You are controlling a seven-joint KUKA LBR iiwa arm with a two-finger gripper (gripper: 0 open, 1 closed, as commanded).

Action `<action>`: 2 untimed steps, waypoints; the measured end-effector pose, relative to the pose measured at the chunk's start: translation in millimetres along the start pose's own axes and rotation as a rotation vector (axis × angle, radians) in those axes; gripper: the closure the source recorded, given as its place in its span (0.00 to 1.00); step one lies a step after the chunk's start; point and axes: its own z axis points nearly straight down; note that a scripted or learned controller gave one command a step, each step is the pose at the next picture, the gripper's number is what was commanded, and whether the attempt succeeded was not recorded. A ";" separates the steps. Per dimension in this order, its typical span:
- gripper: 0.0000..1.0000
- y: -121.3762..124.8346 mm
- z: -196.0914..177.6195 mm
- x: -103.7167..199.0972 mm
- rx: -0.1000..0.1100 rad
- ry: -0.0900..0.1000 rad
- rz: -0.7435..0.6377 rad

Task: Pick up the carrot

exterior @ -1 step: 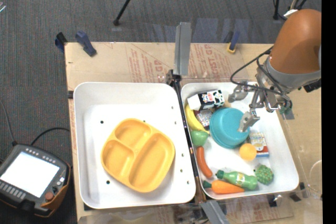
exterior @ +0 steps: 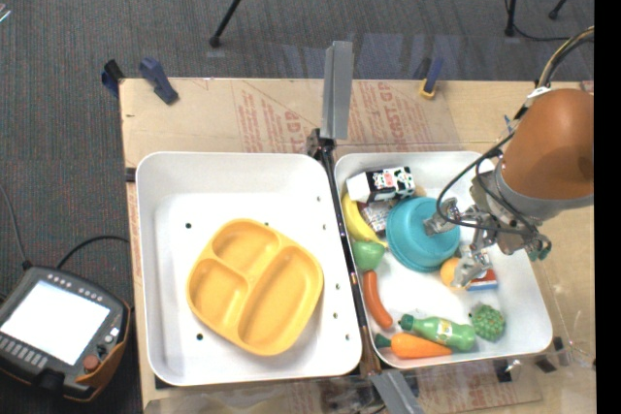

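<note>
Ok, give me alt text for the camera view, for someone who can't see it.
The arm's pincer hangs over the right bin, above an orange ball beside a teal bowl, while the carrot lies at that bin's near edge. The left bin holds a yellow divided plate.

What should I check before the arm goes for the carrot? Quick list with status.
1. Carrot visible: ok, lies at the right bin's front edge.
2. Gripper over carrot: not ok, it hangs farther back, near the teal bowl.
3. Gripper holding anything: cannot tell.
4. Room around carrot: not ok, the green bottle lies right against it and the bin wall is close.
5. Lookalikes: not ok, a sausage lies just left of the carrot.
6. Carrot unobstructed from above: ok.
</note>
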 end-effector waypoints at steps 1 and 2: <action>0.00 -11.5 4.2 -20.4 0.011 -0.017 -0.062; 0.00 -13.4 5.0 -19.1 0.009 -0.019 0.094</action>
